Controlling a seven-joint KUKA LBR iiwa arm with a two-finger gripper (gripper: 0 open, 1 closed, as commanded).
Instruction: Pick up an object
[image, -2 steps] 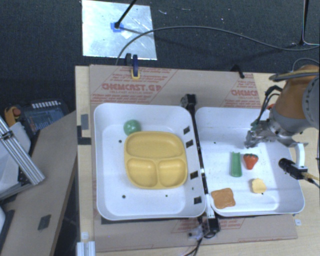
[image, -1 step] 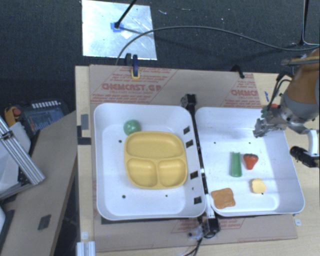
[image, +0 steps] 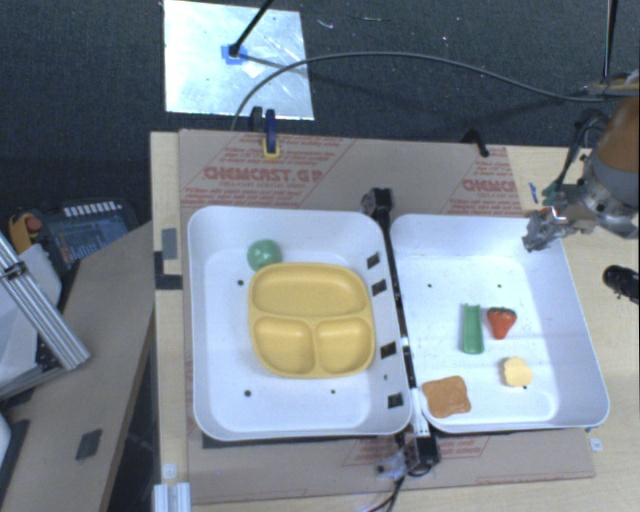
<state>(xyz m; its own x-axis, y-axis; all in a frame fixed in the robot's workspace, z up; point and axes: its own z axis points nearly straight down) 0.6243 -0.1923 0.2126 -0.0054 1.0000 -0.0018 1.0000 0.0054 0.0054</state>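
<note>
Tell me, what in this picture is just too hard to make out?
- Gripper, camera view: small and blurred at the right bin's far corner; its state is unreadable.
- Arm: cut off by the right edge.
- Green ball: its lower side sits behind the yellow tray's rim.
- Small yellow item: too small to identify.

I see my arm (image: 612, 170) entering at the frame's upper right, its gripper (image: 541, 232) hanging low, nothing between its fingers.
</note>
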